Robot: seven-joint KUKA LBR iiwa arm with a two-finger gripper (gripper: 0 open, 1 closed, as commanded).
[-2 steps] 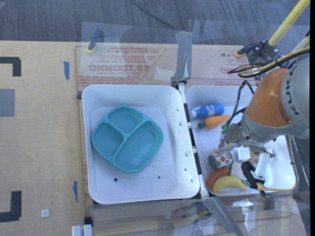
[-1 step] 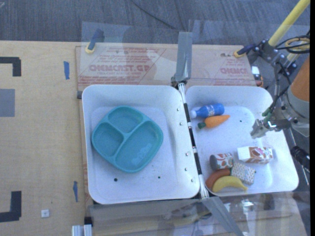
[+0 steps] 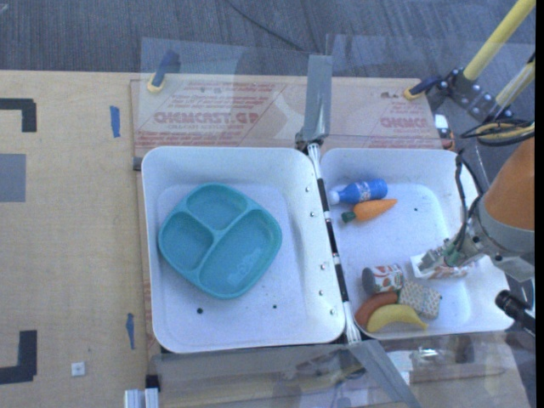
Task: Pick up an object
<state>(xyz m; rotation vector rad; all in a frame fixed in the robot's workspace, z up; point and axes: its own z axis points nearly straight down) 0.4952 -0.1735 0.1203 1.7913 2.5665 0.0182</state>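
Note:
The right bin holds several small toys. A blue bottle and an orange carrot lie near its back left. Toward the front sit a small can, a yellow banana on a reddish round piece, and a speckled beige piece. My gripper is low over the bin's right half, just right of the can and above the beige piece. Something pale with red marks lies right at its tip; whether it is gripped is unclear.
The left bin carries a teal divided plate. A ridge separates the two bins. The arm's orange band hangs over the right bin's right wall. Cables and yellow poles stand at the back right.

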